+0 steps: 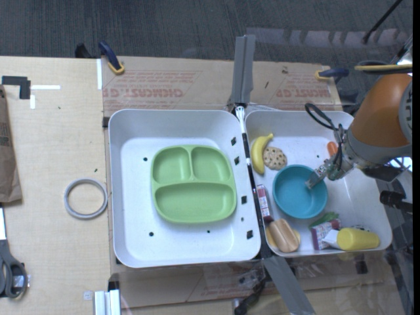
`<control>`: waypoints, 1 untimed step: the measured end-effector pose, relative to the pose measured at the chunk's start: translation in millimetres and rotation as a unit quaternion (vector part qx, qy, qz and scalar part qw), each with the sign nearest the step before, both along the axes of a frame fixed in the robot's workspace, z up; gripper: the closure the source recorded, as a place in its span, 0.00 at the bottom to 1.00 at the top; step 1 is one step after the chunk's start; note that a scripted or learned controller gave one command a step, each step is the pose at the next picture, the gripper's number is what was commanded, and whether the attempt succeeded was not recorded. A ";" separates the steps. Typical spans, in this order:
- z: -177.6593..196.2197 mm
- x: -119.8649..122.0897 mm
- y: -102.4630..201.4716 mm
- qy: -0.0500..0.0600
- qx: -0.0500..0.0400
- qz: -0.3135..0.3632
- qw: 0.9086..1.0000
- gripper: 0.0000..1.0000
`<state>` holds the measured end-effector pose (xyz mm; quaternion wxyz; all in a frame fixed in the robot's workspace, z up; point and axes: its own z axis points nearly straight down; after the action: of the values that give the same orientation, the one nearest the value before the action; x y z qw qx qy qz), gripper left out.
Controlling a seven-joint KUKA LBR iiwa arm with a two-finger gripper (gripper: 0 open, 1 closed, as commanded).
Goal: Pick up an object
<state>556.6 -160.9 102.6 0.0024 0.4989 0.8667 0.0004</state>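
Note:
The right bin (367, 195) holds a yellow banana (259, 152), a round cookie (275, 157), a blue bowl (296, 194), a hot dog bun (283, 235), a yellow cylinder (357, 239) and a small packet with green on it (324, 227). A thin red-and-white bar (263, 202) lies along the bin's left wall. My gripper (317, 178) reaches in from the right and hangs low over the right rim of the blue bowl. A small orange thing (333, 148) peeks out behind the wrist, mostly hidden.
The left bin (128, 195) holds a green divided plate (193, 184). On the bench to the left lie a grey ring (86, 197), scissors (12, 275) and a brown bag (8, 151). Clamps sit at the back edge.

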 end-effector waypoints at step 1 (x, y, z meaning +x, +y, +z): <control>-5.8 77.4 49.5 -0.003 -0.005 -0.083 0.997 1.00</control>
<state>634.0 -111.5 96.8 0.0074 0.5690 0.8223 -0.0030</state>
